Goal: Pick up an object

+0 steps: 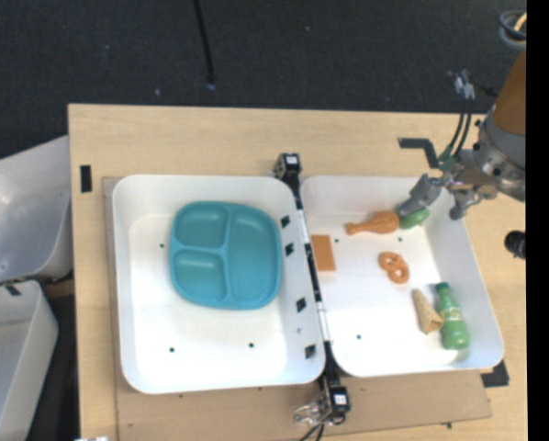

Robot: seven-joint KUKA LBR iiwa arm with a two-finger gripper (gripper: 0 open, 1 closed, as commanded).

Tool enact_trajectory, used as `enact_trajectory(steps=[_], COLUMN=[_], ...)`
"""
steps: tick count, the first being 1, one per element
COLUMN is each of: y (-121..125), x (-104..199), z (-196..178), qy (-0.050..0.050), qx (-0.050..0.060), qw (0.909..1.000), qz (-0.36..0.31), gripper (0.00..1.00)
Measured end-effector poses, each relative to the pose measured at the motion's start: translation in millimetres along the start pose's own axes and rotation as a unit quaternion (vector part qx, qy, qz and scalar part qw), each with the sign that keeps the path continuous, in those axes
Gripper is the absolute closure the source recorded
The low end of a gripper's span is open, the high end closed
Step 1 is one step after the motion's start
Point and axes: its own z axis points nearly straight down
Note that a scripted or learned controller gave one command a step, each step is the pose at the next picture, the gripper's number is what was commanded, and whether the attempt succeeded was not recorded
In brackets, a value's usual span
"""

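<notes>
The right bin (458, 246) holds several small items. A brown drumstick (375, 222) lies near its far side, with a small green piece (414, 216) touching its right end. My gripper (438, 205) hangs over the bin's far right corner, its two fingers spread apart. The left finger (422, 194) is just above the green piece, and nothing shows between the fingers. Further forward lie an orange block (323, 253), a pretzel (394, 266), a beige cone (427, 310) and a green bottle (452, 320).
A teal divided plate (226, 253) fills the middle of the left bin (137, 338). A black-clipped divider rim (304, 265) separates the two bins. Cables and the arm's wrist (504, 145) sit at the right edge of the bench.
</notes>
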Motion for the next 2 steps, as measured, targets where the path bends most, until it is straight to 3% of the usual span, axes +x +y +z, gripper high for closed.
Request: enact_trajectory(steps=[1,2], y=[2,11], x=[0,3], z=[-7,41], qy=[-0.001,-0.002], qx=[-0.006,-0.004], qw=[1.0000,1.0000], qz=[-0.001,-0.001], gripper=[0.00,0.00])
